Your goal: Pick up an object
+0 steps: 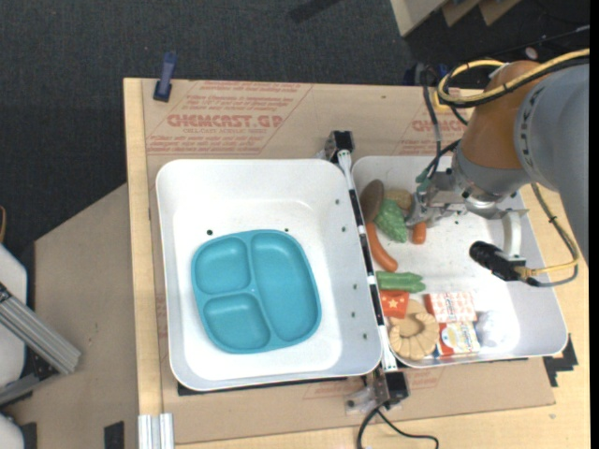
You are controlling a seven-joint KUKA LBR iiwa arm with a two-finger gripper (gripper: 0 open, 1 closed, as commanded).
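I have the arm reaching in from the right with the tool (pixel 429 209) lowered into the far-left part of the right bin (pixel 543 318). Its tip sits right among a small cluster of toy food: a leafy green piece (pixel 390 223) just to its left, a small red-orange piece (pixel 418 234) directly under it, and a brown rounded piece (pixel 372 195) a little farther left against the bin wall. I cannot tell whether the tool is apart or together from this slant, and I see nothing clearly held in it.

The other candidates lie nearer in the same bin: an orange sausage (pixel 379 247), a green pod (pixel 399 282), a red block (pixel 395 304), a tan cookie-like piece (pixel 414 333) and a red-and-white carton (pixel 456 320). The left bin (pixel 187 195) carries a teal divided plate (pixel 255 290).

As I judge it, the pick is at the descent-and-grasp stage: the approach is done, but no object is lifted yet. Closing securely and raising something off the desk remain.
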